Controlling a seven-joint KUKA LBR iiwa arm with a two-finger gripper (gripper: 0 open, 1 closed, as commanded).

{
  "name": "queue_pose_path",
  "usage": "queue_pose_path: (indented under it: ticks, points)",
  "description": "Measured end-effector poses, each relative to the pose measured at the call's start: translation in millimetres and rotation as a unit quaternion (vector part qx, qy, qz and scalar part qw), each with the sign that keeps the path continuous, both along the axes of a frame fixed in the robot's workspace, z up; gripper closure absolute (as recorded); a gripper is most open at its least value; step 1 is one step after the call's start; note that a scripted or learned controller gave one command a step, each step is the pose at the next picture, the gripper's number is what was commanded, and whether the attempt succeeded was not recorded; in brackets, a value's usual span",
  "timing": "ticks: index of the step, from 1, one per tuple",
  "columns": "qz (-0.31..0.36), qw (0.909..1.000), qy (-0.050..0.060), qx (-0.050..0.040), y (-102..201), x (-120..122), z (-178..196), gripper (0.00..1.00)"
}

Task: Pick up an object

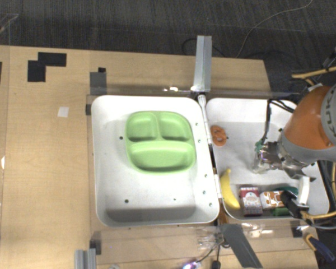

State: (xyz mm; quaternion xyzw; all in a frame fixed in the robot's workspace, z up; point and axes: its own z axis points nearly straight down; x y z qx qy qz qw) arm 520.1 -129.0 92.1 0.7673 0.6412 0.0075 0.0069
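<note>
Arm's in from the right, gripper (pixel 264 160) low over the bare middle of the right bin (pixel 241 108); can't tell its grip state from here. Banana (pixel 228 190) and two snack packs (pixel 262 200) sit along that bin's lower edge, orange ring (pixel 218 134) upper left. Green divided plate (pixel 158 140) in the left bin (pixel 109 167).

Arm (pixel 319 122) in from the right edge of the frame, orange band bulging at centre right, grey wrist angling down and to the left beneath it. Tool (pixel 261 157) sits low at the wrist's left end, right of centre, pointing down; cables loop off the wrist toward the lower right corner.
</note>
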Motion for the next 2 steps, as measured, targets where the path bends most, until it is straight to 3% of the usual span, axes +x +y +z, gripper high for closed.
queue_pose_path:
  ticks: [1, 2]
  points:
    - [-0.001, 1.0000, 0.000, -0.0027, -45.0, -27.1, -0.3, 1.00]
    - [-0.002, 1.0000, 0.000, -0.0043, -47.4, -27.6, 0.0, 0.00]
